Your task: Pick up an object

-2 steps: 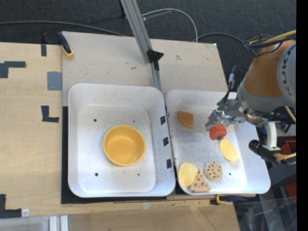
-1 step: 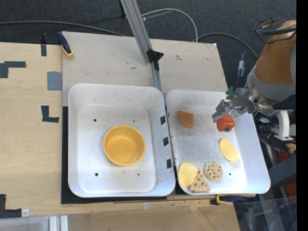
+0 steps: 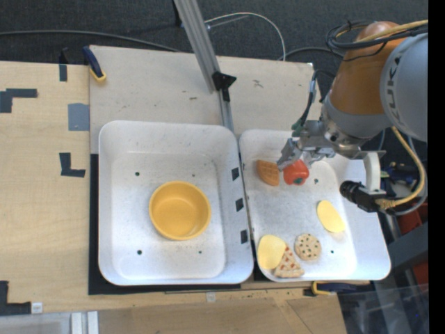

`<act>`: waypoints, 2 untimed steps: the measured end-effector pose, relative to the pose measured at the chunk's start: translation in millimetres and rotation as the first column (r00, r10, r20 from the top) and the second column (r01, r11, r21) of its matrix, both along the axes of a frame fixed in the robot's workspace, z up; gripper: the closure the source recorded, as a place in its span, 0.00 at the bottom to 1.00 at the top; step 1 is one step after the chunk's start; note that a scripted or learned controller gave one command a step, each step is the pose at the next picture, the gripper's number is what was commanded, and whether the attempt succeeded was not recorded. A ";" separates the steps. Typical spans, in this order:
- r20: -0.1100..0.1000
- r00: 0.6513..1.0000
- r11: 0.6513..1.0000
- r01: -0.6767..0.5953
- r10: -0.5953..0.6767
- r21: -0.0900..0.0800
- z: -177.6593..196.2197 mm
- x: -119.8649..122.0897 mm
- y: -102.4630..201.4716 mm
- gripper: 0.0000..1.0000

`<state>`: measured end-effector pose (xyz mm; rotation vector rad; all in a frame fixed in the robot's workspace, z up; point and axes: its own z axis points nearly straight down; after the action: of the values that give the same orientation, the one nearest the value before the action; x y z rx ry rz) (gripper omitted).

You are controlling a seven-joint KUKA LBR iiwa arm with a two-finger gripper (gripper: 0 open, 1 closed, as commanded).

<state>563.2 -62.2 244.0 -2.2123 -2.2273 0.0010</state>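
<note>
In the right bin (image 3: pixel 361 256) my gripper (image 3: pixel 295 160) hangs over the upper middle, directly above a small red tomato-like toy (image 3: pixel 297 174) with a green top. An orange-brown croissant toy (image 3: pixel 268 172) lies just left of the tomato. Further down the bin lie a yellow oval piece (image 3: pixel 331 216), a round cookie (image 3: pixel 306 246), a yellow disc (image 3: pixel 271 250) and a pizza slice (image 3: pixel 290 266). The tomato touches the gripper's lower end; whether it sits between the fingers is hidden.
The left bin (image 3: pixel 125 145) holds a yellow bowl (image 3: pixel 179 209). A grey metal pole (image 3: pixel 198 30) slants down to the divider between the bins. Cables and a black fitting (image 3: pixel 358 195) crowd the right bin's right edge.
</note>
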 end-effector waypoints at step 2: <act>0.000 1.000 1.000 0.001 -0.001 -0.001 -22.6 22.9 98.2 1.00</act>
<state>586.1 36.0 221.4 -2.2133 -2.2268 0.0018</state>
